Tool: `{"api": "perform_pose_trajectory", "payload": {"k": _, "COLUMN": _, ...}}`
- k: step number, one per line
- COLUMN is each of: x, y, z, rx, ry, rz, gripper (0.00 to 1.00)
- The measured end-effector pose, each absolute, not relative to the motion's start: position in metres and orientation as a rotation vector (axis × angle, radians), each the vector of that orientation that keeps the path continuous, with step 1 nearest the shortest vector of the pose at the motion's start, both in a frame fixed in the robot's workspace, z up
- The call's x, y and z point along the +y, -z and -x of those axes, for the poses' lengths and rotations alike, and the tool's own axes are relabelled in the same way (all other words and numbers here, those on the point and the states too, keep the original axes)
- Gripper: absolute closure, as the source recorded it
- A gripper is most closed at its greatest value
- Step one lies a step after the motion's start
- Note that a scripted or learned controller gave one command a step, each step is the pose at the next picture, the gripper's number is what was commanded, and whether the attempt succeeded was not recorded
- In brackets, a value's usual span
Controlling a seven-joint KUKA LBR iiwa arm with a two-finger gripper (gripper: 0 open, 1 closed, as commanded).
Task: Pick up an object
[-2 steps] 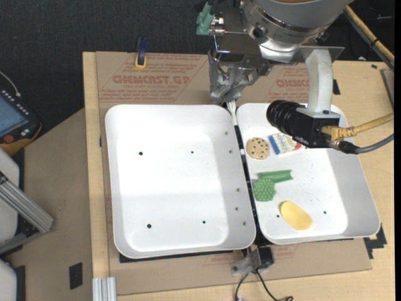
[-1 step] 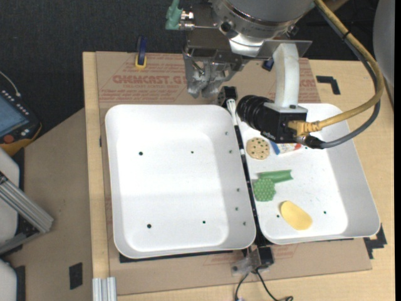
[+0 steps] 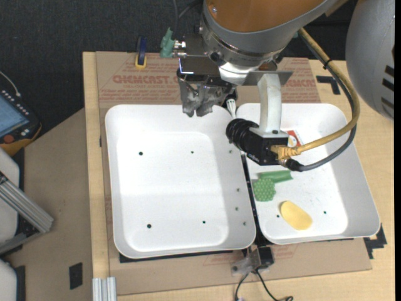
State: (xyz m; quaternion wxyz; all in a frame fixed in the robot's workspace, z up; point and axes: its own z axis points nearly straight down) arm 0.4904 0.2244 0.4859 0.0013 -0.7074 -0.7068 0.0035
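Nearest the camera, past the front rim of the right bin point(image 3: 360, 187), lies a yellow oval piece point(image 3: 295, 215); just behind it sits a green brush-like piece point(image 3: 269, 184), close to the bin's inner wall. A red-and-white item point(image 3: 292, 137) peeks out farther back in the same bin, partly hidden by the black cable fitting point(image 3: 254, 142) on the arm. These are the candidates for picking.

The tool point(image 3: 200, 102) hangs over the back rim of the left bin point(image 3: 125, 168), well apart from all three things. Whether it is open or closed I cannot tell; its tip is a dark blur against the rim, and nothing visible sits in it.

To do this step well, I would carry the tool across to the right bin and choose the yellow piece, since it lies in open floor with room on both sides. The green piece is riskier: it crowds the wall, which could block one side of a grasp. Descend straight down, centred over the piece, and close only once low enough.
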Motion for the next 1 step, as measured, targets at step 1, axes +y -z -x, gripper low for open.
{"api": "perform_pose_trajectory", "payload": {"k": 1, "x": 0.2247, "y": -0.5381, "z": -0.5054, "rx": -2.222, "ry": 0.011, "rz": 2.224, "gripper": 1.0}}
